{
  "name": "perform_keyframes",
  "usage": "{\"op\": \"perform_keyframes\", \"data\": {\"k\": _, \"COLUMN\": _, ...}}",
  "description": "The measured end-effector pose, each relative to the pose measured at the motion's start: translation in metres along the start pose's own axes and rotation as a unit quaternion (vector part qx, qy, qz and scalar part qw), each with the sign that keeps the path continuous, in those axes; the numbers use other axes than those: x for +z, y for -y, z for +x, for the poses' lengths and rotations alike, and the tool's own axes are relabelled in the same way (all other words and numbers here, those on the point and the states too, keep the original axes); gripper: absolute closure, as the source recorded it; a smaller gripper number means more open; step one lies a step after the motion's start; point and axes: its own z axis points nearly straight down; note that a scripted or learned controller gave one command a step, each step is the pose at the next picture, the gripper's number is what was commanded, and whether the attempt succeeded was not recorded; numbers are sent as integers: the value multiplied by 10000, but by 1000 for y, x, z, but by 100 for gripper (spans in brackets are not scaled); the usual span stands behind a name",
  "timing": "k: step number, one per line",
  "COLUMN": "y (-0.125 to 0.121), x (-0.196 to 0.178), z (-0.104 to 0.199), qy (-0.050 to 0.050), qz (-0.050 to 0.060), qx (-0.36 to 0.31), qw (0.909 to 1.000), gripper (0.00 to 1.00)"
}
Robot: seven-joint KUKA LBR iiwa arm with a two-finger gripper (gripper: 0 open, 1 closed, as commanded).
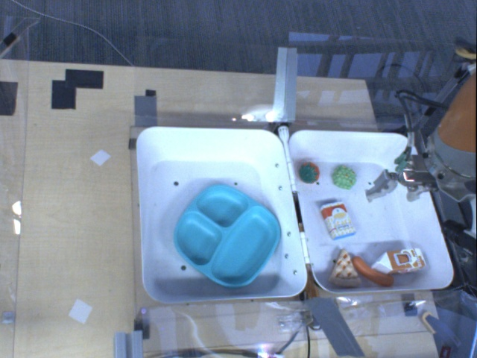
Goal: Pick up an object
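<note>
The right bin (373, 142) holds several small items. A red-and-green ball (308, 172) and a green bumpy ball (343, 177) lie at its far left. A small carton with a red label (337, 220) rests in the middle. Along the near wall lie a pizza slice (343, 268), an orange sausage (371, 271) and a white-and-orange carton (406, 260). My gripper (396, 189) hangs over the bin's right part, right of the green ball and above the white-and-orange carton. Its fingers are open with nothing between them.
The left bin (160, 192) holds a blue divided plate (227, 233). A metal post (286, 84) stands behind the wall shared by the two bins. Black cables (417, 107) run beside the arm at the right.
</note>
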Motion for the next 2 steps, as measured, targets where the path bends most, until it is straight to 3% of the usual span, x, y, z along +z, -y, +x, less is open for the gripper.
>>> {"op": "perform_keyframes", "data": {"k": 1, "y": 40, "x": 114, "z": 56, "qy": 2, "qz": -56, "qx": -158, "qw": 9999, "gripper": 0}}
{"op": "perform_keyframes", "data": {"k": 2, "y": 51, "x": 60, "z": 17, "qy": 4, "qz": -8, "qx": -173, "qw": 9998, "gripper": 0}}
